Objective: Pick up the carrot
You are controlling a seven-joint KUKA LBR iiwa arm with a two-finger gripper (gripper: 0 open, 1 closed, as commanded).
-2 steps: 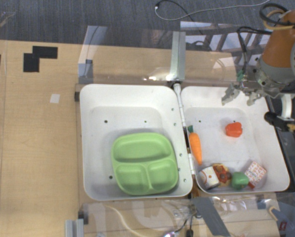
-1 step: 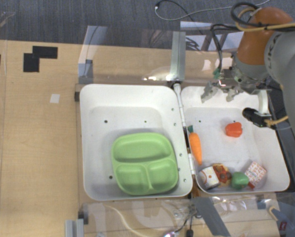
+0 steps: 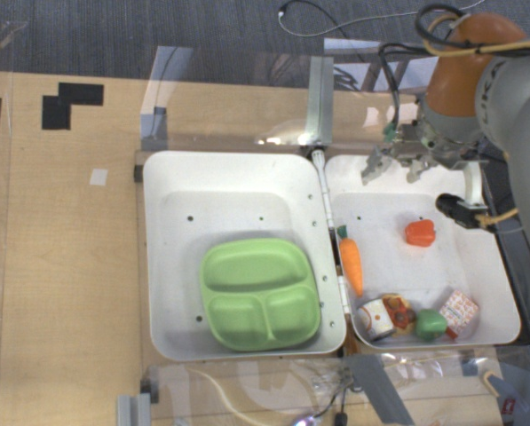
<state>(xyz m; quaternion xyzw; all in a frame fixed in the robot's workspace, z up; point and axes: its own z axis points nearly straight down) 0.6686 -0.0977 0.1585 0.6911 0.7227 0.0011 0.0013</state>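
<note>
I can read no words or numbers anywhere. The small can (image 3: 376,316) and the red-patterned packet (image 3: 460,309), both in the near end of my right-hand bin (image 3: 486,264), carry printing too small and blurred to make out.

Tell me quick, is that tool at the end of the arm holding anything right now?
Tool: open, holding nothing, up near the far edge of the right bin. The carrot lies apart from it, by the bin's left wall.

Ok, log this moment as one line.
hand open, above right bin's far edge | carrot lying by divider, not held | green tray in left bin
</note>
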